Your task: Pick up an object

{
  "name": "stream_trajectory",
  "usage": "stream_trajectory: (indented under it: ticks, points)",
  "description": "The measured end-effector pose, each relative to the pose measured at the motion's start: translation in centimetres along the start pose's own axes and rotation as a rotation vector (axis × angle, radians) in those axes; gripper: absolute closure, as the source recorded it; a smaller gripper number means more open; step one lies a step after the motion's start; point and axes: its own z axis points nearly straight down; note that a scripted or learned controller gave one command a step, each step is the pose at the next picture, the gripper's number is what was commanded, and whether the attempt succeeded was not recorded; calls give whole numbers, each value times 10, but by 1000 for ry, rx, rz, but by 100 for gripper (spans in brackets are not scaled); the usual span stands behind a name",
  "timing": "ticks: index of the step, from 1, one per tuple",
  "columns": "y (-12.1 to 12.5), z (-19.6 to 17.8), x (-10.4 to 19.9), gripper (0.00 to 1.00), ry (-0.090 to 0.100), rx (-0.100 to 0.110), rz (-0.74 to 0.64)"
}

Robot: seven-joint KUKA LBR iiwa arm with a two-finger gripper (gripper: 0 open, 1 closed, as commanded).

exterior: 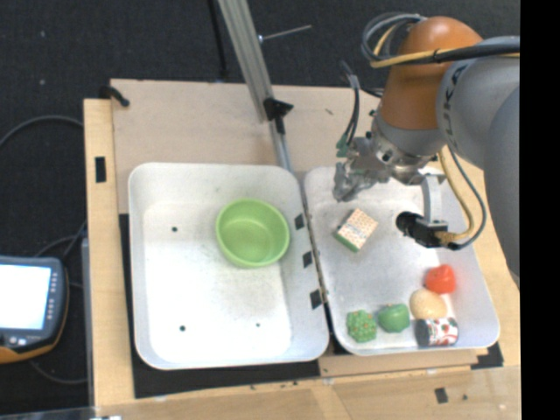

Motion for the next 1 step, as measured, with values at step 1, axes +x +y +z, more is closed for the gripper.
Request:
stream_trajectory:
  ticks: [1]
  points:
    - [1, -14, 53, 100, -1, -4, -1]
